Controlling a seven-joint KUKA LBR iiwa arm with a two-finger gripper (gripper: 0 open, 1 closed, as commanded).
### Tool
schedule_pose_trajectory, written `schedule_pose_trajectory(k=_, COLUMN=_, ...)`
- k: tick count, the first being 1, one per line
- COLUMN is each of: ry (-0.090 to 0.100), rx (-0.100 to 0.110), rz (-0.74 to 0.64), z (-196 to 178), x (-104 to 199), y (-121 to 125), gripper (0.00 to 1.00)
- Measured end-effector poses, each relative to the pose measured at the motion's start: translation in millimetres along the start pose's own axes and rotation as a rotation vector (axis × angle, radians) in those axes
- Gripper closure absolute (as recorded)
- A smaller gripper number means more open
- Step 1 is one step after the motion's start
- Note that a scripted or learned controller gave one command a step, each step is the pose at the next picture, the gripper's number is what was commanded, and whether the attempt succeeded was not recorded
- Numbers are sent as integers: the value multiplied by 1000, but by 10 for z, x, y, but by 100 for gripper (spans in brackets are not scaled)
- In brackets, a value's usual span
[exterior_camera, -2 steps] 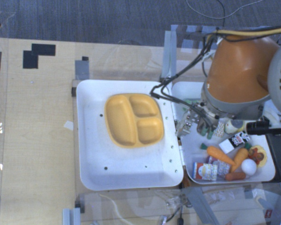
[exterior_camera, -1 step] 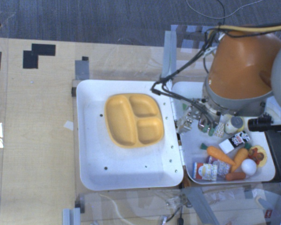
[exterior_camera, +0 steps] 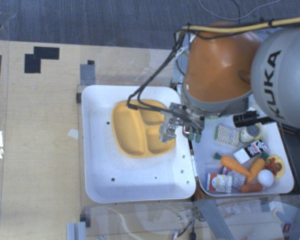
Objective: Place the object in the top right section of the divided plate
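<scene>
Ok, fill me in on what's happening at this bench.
A grey KUKA arm with an orange band reaches in over two shallow white bins. Its hand hangs over the right edge of the yellow divided plastic plate, which lies in the left white bin. Whether the hand carries anything can't be made out. The right white bin holds toy food, including an orange carrot and a white egg.

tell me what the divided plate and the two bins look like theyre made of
Divided plate: probably molded plastic, matte yellow, with soft rounded ridges between its sections. Left bin and right bin: likely thin formed plastic, smooth white with a slight sheen, rounded corners and a rolled rim; painted metal can't be ruled out.
</scene>
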State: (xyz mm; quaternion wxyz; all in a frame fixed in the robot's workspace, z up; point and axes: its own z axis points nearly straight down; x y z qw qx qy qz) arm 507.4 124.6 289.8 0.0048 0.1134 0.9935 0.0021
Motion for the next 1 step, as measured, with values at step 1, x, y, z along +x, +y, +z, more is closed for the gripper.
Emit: schedule_pose_trajectory(k=1, ry=0, rx=0, rz=0, z=0, x=0, y=-1, gripper=0)
